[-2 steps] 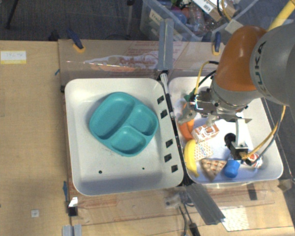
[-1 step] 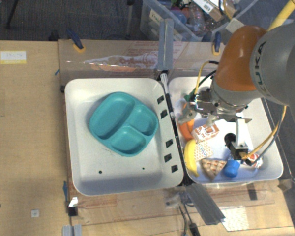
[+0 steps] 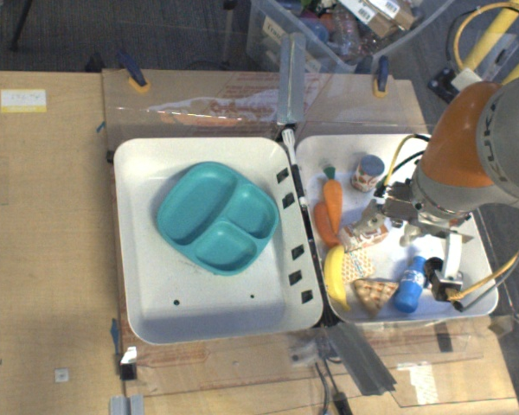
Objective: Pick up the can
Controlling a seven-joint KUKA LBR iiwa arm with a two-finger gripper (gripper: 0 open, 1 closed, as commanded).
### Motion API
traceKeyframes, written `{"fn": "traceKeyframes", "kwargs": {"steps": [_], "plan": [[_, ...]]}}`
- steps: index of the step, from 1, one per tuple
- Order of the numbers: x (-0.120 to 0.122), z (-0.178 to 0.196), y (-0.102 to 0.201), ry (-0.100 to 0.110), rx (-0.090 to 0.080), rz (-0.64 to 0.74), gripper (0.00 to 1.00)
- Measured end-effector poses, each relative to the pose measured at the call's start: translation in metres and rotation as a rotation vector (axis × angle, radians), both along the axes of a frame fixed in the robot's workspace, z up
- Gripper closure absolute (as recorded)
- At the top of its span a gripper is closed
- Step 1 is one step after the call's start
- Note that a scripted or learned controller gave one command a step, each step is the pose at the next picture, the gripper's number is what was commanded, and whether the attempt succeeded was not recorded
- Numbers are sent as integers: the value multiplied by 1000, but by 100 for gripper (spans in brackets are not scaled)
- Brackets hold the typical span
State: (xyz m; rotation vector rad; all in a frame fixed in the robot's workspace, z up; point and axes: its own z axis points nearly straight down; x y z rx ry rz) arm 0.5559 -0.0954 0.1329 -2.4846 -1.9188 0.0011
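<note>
The can (image 3: pixel 368 173), short with a blue lid and a printed label, stands upright near the back of the right bin (image 3: pixel 480 240). My gripper (image 3: pixel 389 206) hangs low in that bin, just in front of and to the right of the can, apart from it. It sits over a small pale carton-like item (image 3: pixel 368 230). The grey wrist and orange band (image 3: pixel 467 141) hide the bin's right part.
In the right bin lie a carrot (image 3: pixel 331 210), a banana (image 3: pixel 336 275), a pizza slice (image 3: pixel 374 294) and a blue bottle (image 3: pixel 410 285). The left bin (image 3: pixel 156 318) holds a teal divided plate (image 3: pixel 218 217). A clear tub of clutter (image 3: pixel 355 7) stands behind the bench.
</note>
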Motion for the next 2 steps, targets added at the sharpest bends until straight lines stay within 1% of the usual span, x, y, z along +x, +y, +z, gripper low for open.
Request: {"fn": "traceKeyframes", "kwargs": {"steps": [1, 2], "plan": [[95, -42, -21, -14, -4, 10, 0], [82, 135, -99, -6, -4, 272, 0]]}}
